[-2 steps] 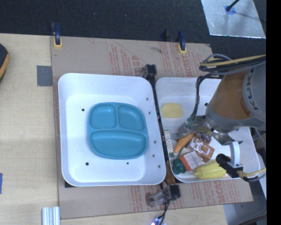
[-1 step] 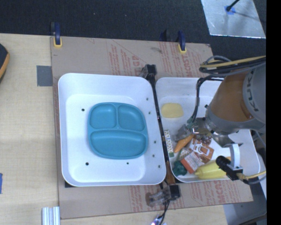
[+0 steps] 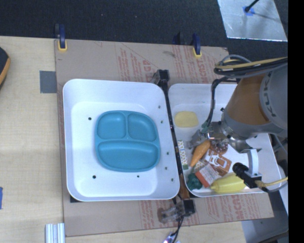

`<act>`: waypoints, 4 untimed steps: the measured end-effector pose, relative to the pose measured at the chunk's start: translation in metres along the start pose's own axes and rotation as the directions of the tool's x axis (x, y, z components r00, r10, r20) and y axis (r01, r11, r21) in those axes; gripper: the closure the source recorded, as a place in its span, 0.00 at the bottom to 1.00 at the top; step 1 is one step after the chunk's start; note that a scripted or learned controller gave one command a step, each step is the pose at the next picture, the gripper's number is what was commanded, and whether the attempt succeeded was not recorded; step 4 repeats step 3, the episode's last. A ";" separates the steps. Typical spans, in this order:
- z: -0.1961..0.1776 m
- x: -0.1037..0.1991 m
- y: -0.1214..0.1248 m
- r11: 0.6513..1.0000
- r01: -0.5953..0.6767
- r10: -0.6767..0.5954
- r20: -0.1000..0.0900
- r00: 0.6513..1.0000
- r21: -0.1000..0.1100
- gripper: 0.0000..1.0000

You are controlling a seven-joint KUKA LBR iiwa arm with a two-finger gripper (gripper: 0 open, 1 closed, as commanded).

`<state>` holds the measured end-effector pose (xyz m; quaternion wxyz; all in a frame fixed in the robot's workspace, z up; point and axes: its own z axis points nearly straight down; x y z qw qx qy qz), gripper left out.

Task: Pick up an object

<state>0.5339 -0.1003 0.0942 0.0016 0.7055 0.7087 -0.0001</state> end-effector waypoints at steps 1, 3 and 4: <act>-0.013 -0.002 0.001 1.000 -0.001 0.001 0.003 1.000 -0.005 1.00; -0.125 0.122 0.028 1.000 0.005 -0.005 -0.005 1.000 0.003 1.00; -0.125 0.122 0.028 1.000 0.005 -0.005 -0.005 1.000 0.003 1.00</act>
